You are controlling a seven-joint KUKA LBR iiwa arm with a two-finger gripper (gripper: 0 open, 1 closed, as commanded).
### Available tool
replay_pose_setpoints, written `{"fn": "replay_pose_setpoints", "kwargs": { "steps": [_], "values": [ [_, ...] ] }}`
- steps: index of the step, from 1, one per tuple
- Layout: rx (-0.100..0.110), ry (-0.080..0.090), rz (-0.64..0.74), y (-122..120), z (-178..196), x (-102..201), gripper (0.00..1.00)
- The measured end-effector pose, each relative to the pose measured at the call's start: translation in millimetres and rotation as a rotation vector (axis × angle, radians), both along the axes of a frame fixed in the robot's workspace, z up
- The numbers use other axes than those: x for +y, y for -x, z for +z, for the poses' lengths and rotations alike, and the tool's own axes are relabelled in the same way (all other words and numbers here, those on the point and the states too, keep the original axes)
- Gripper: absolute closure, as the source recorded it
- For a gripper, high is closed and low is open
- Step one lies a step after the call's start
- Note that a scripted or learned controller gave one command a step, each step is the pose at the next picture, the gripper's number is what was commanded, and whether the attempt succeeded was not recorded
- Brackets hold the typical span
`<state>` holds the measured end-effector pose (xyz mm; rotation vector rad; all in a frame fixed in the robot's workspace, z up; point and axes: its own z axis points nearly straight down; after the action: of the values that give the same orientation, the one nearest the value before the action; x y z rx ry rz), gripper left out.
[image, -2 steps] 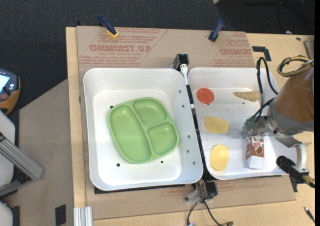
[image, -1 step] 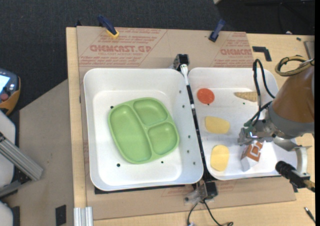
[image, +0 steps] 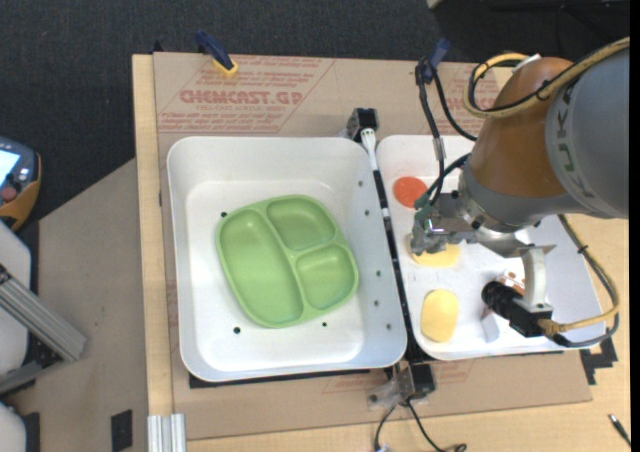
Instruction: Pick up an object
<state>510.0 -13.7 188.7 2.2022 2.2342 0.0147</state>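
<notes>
End effector [image: 432,232] sat low in right bin [image: 570,270], at frame's centre right, directly over pale yellow object [image: 438,257]; grip state could not be told. Orange object [image: 408,190] just above it.

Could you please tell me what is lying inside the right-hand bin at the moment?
The right bin holds an orange piece, a yellow lump and a yellow object partly under the gripper; the arm covers the rest.

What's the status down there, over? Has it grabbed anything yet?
Tool low in right bin, over pale yellow object; grip unconfirmed. Orange object and yellow object lie loose nearby. Green divided plate sits in left bin.
</notes>
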Motion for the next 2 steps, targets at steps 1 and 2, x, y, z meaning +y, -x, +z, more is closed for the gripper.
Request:
{"fn": "replay_pose_setpoints", "kwargs": {
  "steps": [1, 2],
  "values": [
    [-0.011, 0.000, -0.005, -38, 196, 65, 1.00],
    [0.002, 0.003, -0.014, -26, 236, 49, 1.00]
  ]
}}
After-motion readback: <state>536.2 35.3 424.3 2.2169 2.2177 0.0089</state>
